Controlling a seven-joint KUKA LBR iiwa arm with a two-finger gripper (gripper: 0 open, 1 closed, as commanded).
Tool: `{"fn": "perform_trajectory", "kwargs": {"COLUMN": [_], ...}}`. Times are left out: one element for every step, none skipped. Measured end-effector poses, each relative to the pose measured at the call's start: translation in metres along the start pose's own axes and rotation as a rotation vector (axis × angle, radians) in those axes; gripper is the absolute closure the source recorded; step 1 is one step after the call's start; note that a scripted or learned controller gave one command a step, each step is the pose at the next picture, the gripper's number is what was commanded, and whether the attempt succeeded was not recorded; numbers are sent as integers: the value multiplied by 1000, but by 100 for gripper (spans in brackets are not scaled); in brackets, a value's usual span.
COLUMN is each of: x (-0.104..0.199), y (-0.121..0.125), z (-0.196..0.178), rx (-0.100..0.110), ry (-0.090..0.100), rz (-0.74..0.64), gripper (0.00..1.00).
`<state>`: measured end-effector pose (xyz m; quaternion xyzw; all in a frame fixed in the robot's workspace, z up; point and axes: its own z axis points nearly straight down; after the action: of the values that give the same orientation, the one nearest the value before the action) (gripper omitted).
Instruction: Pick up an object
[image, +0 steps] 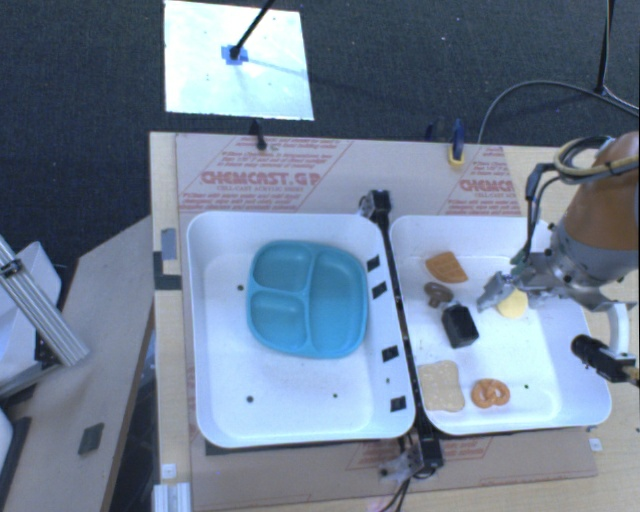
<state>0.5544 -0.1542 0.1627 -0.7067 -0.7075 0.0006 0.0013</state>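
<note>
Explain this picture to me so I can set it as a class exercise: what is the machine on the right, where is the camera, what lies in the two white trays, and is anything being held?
The camera sits above a bench and looks down at a slant. The machine is a robot arm, grey with an orange band, reaching in from the right. At its end is a two-finger gripper that hangs low over the right bin.

The left bin holds a blue plate with three compartments.

The right bin holds small toy-like items: an orange wedge, a brownish mushroom-like piece, a black block, a pale yellow piece beside the gripper, a tan slice like bread and a pretzel shape.

I cannot tell from this view whether anything is gripped; every item appears to lie on the bin floor.
</note>
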Motion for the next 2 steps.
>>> {"fn": "perform_trajectory", "kwargs": {"x": [0, -1], "y": [8, 9], "z": [44, 30], "rx": [-3, -8], "ry": [-1, -3], "rz": [0, 0], "gripper": [0, 100]}}
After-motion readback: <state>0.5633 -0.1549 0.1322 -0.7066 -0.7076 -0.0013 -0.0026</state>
